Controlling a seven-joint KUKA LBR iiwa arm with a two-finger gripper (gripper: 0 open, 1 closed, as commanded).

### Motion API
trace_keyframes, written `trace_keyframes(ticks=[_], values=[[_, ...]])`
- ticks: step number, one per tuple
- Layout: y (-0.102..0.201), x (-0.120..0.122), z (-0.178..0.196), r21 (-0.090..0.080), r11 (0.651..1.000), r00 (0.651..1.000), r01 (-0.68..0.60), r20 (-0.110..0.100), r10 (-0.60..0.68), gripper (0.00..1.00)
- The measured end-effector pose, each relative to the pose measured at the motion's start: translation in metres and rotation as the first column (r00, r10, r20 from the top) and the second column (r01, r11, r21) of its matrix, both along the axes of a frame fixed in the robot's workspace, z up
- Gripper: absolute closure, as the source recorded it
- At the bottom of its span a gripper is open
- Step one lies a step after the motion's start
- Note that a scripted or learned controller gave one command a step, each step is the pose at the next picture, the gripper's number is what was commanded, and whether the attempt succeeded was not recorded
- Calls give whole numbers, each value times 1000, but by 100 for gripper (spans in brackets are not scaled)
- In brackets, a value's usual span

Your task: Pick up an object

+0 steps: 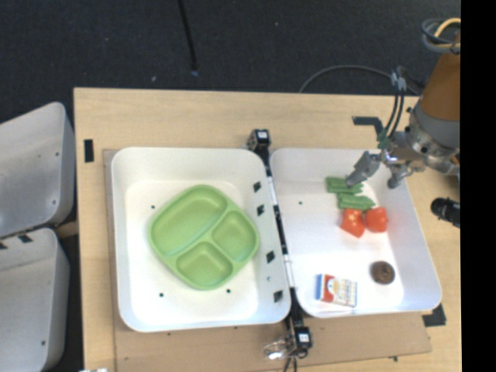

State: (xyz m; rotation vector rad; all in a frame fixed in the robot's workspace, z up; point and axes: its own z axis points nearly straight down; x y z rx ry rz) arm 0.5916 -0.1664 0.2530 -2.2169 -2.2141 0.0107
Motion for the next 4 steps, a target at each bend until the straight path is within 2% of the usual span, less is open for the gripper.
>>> trace_keyframes(ticks=[1, 2, 3, 4], values=[[0, 2, 7, -1, 1000, 1000, -2, 12, 2, 0], [0, 12, -42, -3, 1000, 1000, -2, 9, 2, 0], [0, 1, -93, -2, 1000, 1000, 0, 7, 0, 0], [-3, 4, -140, -9, 1000, 1000, 3, 20, -3, 0]])
